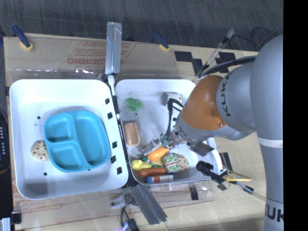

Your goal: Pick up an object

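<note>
In the right bin [154, 88] a pile of small things lies at the near edge: an orange carrot-like piece [158, 153], a yellow piece [138, 164], a patterned green and white item [176, 162], a red sausage shape [154, 171] and a marker-like tube [161, 179]. A tan bread piece [131, 133] lies by the bin's left wall, with a green leafy piece [134, 104] farther back. My gripper [166, 140] is down in this bin, right above the orange piece's far end. The wrist hides the bin's right part.
The left bin [24, 100] holds a blue divided tray [76, 141] and a cookie [39, 150] by the tray's left edge. A metal divider [113, 47] stands between the bins at the back. The arm [240, 100] covers the right side.
</note>
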`<state>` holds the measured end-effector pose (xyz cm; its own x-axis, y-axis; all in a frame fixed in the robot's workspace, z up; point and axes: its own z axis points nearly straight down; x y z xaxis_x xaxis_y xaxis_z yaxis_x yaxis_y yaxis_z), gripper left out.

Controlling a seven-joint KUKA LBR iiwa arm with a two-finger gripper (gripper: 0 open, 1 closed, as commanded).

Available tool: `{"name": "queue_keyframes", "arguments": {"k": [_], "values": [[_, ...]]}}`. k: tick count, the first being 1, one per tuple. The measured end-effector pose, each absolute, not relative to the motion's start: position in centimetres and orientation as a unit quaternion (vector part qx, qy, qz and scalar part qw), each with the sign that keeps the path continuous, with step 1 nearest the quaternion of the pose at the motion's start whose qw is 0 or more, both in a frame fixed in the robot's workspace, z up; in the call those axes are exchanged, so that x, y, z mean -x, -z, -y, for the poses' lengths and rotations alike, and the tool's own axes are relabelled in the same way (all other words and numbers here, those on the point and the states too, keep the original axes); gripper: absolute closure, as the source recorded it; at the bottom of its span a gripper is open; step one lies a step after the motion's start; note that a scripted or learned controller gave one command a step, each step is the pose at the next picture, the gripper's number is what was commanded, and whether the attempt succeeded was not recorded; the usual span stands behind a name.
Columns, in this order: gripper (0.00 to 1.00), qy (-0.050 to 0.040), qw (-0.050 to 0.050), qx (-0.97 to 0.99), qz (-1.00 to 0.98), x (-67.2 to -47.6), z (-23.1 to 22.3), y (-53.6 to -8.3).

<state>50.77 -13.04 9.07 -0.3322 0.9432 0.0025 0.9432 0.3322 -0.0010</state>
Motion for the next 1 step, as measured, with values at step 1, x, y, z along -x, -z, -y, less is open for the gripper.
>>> {"name": "queue_keyframes", "arguments": {"k": [1], "values": [[1.0,0.0003,0.001,0.576,0.817,-50.93,13.16,-9.97]]}}
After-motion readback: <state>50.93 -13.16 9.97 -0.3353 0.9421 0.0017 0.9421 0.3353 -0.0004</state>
